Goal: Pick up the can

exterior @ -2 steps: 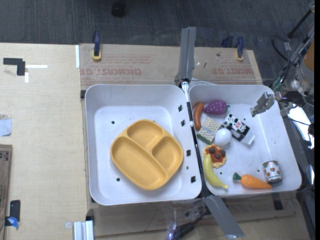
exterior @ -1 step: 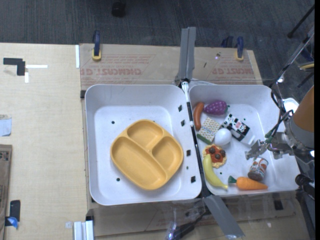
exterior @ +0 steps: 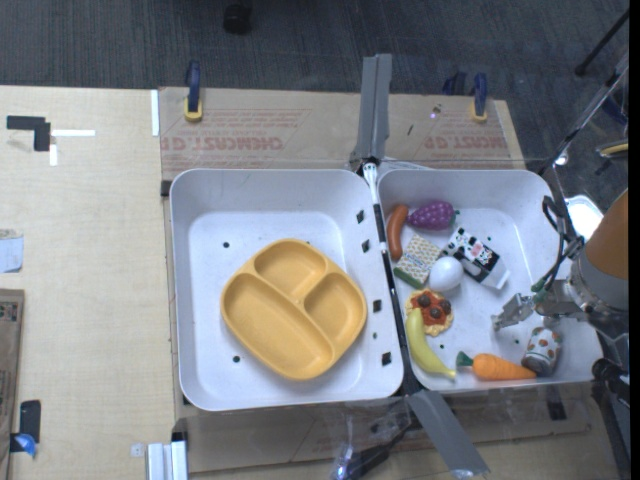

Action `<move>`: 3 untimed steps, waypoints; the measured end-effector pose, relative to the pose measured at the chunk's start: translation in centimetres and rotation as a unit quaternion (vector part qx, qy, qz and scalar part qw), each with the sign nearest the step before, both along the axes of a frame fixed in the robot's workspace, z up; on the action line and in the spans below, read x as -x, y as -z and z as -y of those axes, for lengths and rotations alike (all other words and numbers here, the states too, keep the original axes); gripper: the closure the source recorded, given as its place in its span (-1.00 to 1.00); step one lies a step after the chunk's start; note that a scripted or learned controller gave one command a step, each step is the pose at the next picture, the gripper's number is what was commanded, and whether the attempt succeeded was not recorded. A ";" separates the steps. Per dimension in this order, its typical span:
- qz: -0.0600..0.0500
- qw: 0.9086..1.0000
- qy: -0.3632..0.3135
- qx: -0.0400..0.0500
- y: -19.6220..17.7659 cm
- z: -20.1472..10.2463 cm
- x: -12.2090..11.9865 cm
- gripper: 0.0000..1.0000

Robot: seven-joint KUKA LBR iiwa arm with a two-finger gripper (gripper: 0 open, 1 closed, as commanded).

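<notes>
Lying in the right bin (exterior: 520,183) near its front right corner, the can (exterior: 541,348) rests beside a carrot (exterior: 500,368). Just above it hangs the end effector (exterior: 530,313), whether spread or clenched I cannot tell. A yellow plate (exterior: 293,309) sits in the left bin (exterior: 200,208).

The worktop (exterior: 80,268) is pale wood with a light grain. A brown cardboard sheet (exterior: 270,133) lies on it, held at the far edge by two blue clamps (exterior: 192,93). Beyond the worktop, the floor (exterior: 300,18) is dark grey carpet. The light is even and soft.
</notes>
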State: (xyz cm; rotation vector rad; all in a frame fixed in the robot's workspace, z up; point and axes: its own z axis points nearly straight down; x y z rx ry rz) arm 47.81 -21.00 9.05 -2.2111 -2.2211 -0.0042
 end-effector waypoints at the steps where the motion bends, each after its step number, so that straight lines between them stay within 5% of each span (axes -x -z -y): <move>1: 0.000 1.000 0.000 0.000 0.0 0.0 0.0 -1.00; 2: -0.001 0.994 -0.107 -0.002 0.1 0.6 0.1 -1.00; 3: 0.000 0.994 -0.107 -0.002 0.0 0.7 0.1 -1.00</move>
